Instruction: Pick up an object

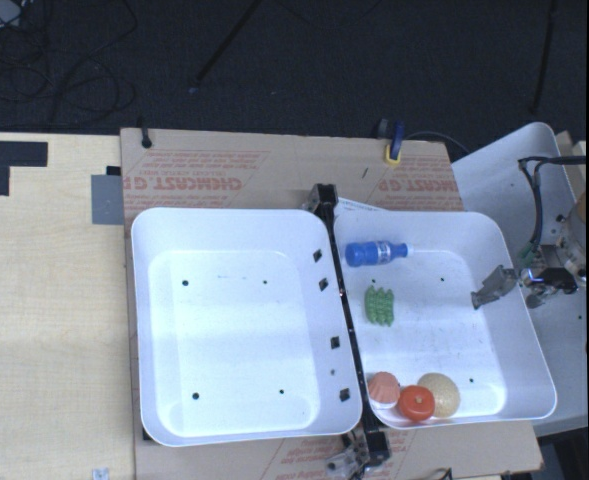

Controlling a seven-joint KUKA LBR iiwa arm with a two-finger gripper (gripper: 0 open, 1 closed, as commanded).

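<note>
gripper (496, 286) over right bin's (514, 393) right edge, grip state unclear, touching no object

Arm (564, 258) cut off by right edge, only wrist part visible. Pincer (494, 286) small, dark, blurred; finger state unreadable. Red ball (416, 402) overlaps pink-white object (383, 389) and cream ball (441, 392), hiding part of each. Green item (379, 305) too small to identify.

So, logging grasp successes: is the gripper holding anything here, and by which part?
Nothing is held. The gripper is at the right bin's right edge.
</note>
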